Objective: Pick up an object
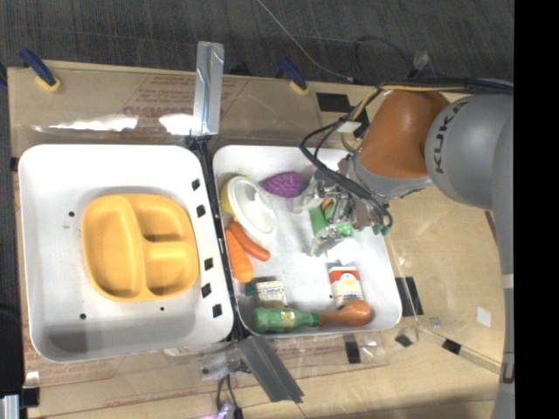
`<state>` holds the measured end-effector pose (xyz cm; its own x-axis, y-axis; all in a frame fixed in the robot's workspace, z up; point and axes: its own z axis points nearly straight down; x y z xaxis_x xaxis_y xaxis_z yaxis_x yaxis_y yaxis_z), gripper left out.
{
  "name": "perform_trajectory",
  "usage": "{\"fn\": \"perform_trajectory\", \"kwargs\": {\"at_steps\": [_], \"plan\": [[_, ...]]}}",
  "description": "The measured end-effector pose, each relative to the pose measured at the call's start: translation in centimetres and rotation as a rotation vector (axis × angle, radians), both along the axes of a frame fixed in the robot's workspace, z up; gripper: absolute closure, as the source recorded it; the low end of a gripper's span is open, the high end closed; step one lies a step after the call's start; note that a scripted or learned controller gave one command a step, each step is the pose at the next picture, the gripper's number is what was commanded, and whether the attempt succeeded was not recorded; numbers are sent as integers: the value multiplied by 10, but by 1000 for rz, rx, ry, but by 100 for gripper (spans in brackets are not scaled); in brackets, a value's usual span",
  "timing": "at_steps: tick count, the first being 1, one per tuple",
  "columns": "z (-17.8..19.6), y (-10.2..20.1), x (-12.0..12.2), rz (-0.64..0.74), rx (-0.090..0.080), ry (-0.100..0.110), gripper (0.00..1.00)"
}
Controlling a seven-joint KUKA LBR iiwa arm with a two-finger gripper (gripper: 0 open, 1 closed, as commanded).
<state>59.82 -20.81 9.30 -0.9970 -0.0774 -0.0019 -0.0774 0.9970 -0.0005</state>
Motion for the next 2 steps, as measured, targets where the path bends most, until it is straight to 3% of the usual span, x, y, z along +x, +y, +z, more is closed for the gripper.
{"fn": "perform_trajectory", "kwargs": {"at_steps": [2], "plan": [[1,0,19,37,-1,-4,0]]}}
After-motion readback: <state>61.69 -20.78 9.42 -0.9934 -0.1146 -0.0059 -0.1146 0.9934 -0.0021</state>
